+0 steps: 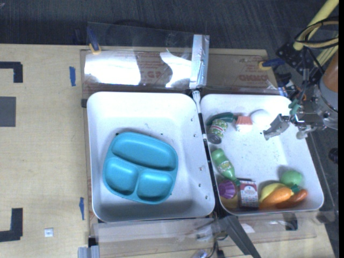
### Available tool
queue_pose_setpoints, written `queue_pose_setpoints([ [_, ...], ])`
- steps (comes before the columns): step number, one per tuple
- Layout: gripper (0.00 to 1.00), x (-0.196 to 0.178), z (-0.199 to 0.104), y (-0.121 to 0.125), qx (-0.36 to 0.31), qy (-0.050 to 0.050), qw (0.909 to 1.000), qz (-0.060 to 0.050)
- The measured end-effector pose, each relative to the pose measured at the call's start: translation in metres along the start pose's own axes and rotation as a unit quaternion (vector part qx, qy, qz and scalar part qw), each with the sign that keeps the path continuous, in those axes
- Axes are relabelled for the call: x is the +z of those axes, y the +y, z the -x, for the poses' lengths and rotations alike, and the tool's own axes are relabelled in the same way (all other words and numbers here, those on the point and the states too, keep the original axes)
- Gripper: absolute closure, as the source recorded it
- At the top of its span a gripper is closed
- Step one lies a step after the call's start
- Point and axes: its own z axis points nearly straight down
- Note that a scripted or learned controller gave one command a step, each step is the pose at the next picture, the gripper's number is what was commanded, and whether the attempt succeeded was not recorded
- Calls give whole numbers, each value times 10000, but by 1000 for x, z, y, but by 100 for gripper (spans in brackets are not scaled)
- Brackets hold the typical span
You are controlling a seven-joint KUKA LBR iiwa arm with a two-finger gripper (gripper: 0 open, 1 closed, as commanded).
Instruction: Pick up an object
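The gripper (275,128) sits over the upper right part of the right bin (314,168), reaching in from the right edge; its pale fingers point left and a little down; whether they are spread or pressed together I cannot tell from this slant, and I see nothing between them. Closest to it is a small white round object (259,115), just up and to the left of the fingertips, near but apart; beside that, further left, lies a little red and white piece (244,122); further left again, against the bin's left wall, a green-labelled can (218,129) lies tipped on its side. Below the gripper the bin floor is bare white for a stretch; then a green bottle (223,164) lies with its long axis running up-down along the left wall; the bottom edge is crowded, with a purple item (227,189), a small red box (248,192), a yellow and orange fruit pair (279,194) and a green round one (292,177) packed touching one another. So my call is the white object as the nearest candidate, a short shift up-left; the lower cluster is well apart and tight, a riskier pick. Across the divider, the left bin (107,106) holds a blue divided plate (141,166), far from the gripper; both bins rest on the counter (37,144).
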Motion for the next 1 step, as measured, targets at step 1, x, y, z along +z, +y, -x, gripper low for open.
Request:
queue_pose_setpoints([
  [1,0,184,-33,5,309,-14,9995,56],
])
